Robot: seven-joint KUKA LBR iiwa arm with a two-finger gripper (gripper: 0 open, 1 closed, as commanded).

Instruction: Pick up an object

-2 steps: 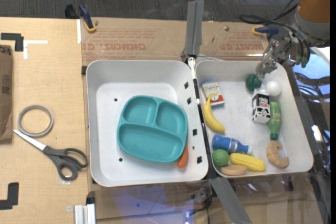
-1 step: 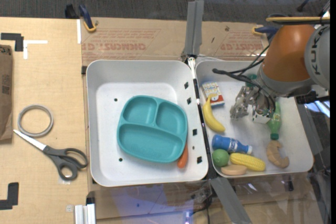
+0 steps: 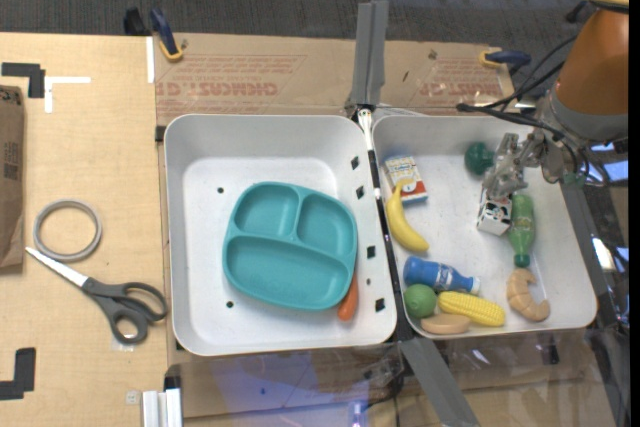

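The gripper (image 3: 497,198) hangs over the right bin (image 3: 580,260), reaching in from the right edge under the arm's orange band (image 3: 600,50). How far its fingers stand apart cannot be told from here: the metal parts blur together against the white floor of the bin. Nothing can be seen between them.

Just below the gripper lies a small white box (image 3: 492,218), touching or nearly touching the fingertips (the slant of the camera makes it hard to say which). Just to its right lies a green bottle (image 3: 521,224), pointing toward the near edge of the bin. Up and a little left of the gripper sits a dark green ball (image 3: 479,156).

Further left of the gripper, by the bin's left wall, are a small carton (image 3: 406,182) and a banana (image 3: 403,220) running down from it. Below and to the left of the gripper lie a blue bottle (image 3: 436,275), a lime (image 3: 420,300), a corn cob (image 3: 472,308) and a pale bread roll (image 3: 445,324), close together. Below and slightly right of the gripper is a croissant (image 3: 526,297).

Well to the left of the gripper, the left bin (image 3: 190,215) holds a teal divided plate (image 3: 290,246), with a carrot (image 3: 348,300) poking out beside its lower right corner. Far left, on the bench, lie scissors (image 3: 110,297) and a roll of tape (image 3: 67,229).
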